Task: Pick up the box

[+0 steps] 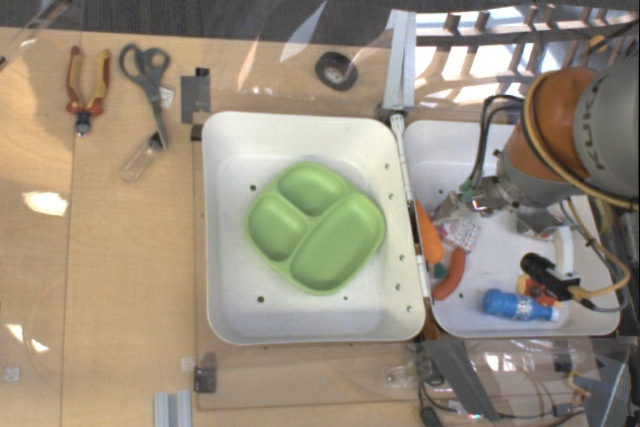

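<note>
Jaws unreadable (hidden under the wrist) on gripper (470, 202) beside small clear box (462, 233).

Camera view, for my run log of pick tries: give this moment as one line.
arm: grey KUKA arm over right white bin | gripper: fingers hidden | left white bin: green divided plate | right: blue bottle, orange carrot-like item

Two white bins sit side by side; the left bin (230, 315) holds a green divided plate (316, 227). The arm (585, 130) reaches over the right bin (490, 320), where a blue bottle (520, 306) and an orange carrot-like thing (428, 233) lie. Scissors (150, 85), pliers (86, 87) and a tape roll (337, 70) rest on the bench (100, 295)
</note>
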Robot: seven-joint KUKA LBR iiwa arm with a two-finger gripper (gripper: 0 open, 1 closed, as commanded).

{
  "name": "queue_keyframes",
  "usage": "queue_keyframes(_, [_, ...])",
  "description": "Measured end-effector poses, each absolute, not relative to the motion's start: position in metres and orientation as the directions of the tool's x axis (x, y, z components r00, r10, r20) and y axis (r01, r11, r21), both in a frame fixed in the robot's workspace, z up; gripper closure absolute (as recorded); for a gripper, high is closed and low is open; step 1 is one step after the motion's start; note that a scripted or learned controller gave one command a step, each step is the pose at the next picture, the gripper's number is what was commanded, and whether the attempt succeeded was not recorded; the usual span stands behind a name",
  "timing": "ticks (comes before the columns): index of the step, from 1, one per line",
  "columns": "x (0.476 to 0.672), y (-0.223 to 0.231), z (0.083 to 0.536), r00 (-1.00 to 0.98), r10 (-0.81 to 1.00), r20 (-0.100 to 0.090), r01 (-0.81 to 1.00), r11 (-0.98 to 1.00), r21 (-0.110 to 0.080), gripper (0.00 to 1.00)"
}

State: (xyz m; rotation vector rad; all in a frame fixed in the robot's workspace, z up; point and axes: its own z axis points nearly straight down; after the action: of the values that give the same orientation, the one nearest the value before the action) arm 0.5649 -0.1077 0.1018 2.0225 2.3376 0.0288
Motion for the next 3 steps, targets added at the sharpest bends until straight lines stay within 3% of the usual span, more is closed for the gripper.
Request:
queue_keyframes(1, [0.559, -0.106, 0.101, -0.173, 0.985, -0.027, 0.984, 0.174, 0.044, 0.00])
queue_keyframes(2, [0.547, -0.103, 0.098, -0.330, 0.944, -0.022, 0.943, 0.330, 0.036, 0.00])
queue_keyframes(3, [0.522, -0.105, 0.096, -0.292, 0.956, -0.015, 0.956, 0.292, 0.034, 0.00])
